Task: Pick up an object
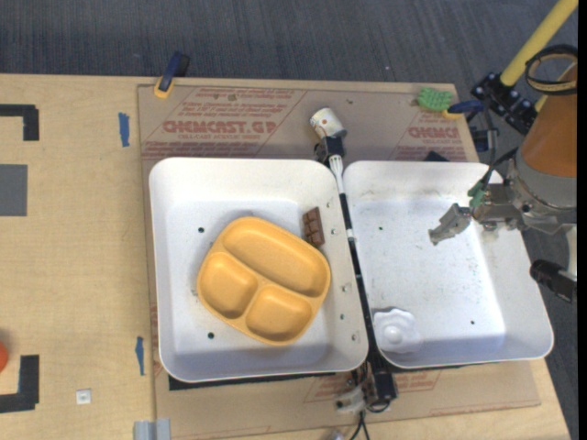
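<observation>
Claw [447,225] hovers over the right bin [514,337], holding nothing; its opening I cannot tell. Yellow divided tray [264,278]: stiff, light, slick — grip its rim.

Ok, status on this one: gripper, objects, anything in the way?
Gripper over right bin, nothing visibly in it. Yellow divided plate in left bin, brown block beside it. White object near right bin's front-left corner.

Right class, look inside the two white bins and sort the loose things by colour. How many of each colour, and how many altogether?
Yellow: 1, the divided plate in the left bin.
Brown: 1, the small block beside the plate, left bin.
White: 1, the small object in the right bin, at its near left corner.
Total: 3
</observation>
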